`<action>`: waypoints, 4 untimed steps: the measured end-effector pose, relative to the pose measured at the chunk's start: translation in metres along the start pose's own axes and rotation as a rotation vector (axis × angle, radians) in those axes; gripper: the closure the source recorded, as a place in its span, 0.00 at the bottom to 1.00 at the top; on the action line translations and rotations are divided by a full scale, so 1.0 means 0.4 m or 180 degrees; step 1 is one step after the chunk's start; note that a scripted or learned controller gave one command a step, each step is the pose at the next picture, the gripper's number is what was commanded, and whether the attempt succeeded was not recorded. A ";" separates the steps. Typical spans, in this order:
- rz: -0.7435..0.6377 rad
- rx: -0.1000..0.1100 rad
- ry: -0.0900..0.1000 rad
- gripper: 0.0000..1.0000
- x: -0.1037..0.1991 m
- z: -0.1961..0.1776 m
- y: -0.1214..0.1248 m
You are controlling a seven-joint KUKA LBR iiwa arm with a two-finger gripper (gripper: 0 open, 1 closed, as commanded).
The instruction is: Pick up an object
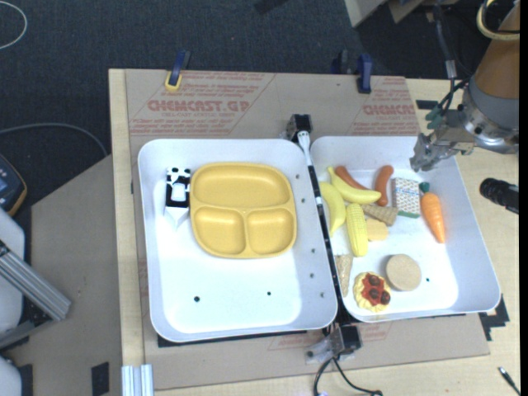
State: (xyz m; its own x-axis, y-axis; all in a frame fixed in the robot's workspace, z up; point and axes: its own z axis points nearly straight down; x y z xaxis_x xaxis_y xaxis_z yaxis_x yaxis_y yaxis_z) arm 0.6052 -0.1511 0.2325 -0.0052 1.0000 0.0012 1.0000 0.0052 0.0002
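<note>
The right bin holds several toy foods. Among them are an orange carrot, two yellow bananas, a corn cob, two red sausages, a pale speckled block, a round tan biscuit and a small tart with red topping. My gripper hangs over the far right part of this bin, just above and behind the speckled block and the carrot's green top. I see nothing held in it.
The left bin carries a yellow divided plate and a small black-and-white object by its left wall. The divider runs between the bins. Clamps sit at the board's far edge.
</note>
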 end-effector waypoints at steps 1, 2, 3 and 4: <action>-0.0003 0.0010 0.0006 1.00 0.125 0.034 0.025; -0.0006 -0.0015 0.0000 1.00 0.261 0.009 0.080; 0.0017 0.0009 -0.0004 1.00 0.248 0.027 0.063; 0.0007 -0.0007 -0.0003 1.00 0.295 0.012 0.071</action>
State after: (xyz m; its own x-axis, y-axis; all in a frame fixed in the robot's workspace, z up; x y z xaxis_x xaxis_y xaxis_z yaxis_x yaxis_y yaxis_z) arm 0.6332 -0.0328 0.2277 -0.0029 1.0000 0.0001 1.0000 0.0029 0.0022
